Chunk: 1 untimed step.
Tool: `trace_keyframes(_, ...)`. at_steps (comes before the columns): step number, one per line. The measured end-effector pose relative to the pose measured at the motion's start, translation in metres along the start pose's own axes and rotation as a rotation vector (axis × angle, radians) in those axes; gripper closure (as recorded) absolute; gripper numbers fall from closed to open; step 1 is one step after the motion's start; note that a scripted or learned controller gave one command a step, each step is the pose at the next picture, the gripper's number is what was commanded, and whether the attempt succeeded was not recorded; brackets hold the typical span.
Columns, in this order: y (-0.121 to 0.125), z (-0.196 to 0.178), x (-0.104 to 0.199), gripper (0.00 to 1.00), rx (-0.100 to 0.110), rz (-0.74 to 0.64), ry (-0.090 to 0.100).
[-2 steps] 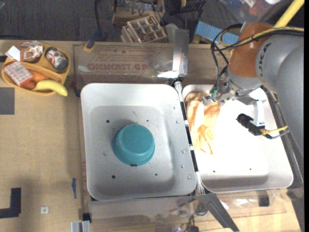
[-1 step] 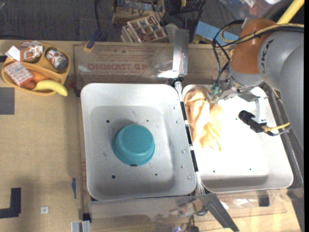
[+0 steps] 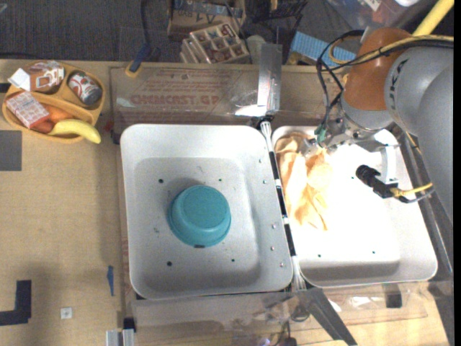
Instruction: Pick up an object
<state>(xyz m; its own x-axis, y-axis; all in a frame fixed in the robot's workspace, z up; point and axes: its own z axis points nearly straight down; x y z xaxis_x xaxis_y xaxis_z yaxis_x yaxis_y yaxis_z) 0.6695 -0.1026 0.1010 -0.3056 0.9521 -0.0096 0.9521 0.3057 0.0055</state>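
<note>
A teal bowl (image 3: 200, 215) lies upside down in the middle of the left bin (image 3: 144, 150). A crumpled yellow cloth (image 3: 306, 189) lies along the left side of the right bin (image 3: 374, 254). My gripper (image 3: 319, 140) hangs low over the far left corner of the right bin, right at the cloth's upper end, and seems to touch it. The grey arm with its orange band (image 3: 374, 49) comes in from the upper right and covers the bin's far right corner.
A yellow tray (image 3: 50, 110) with a banana, cans and boxes sits on the bench at the far left. A cardboard strip and clutter lie behind the bins. A black fitting with a yellow cable (image 3: 385, 182) hangs over the right bin.
</note>
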Motion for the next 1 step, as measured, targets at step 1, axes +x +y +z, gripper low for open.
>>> trace_keyframes(1, -0.0079, -0.0857, 0.0246, 0.00, 0.001, -0.041, 0.007)
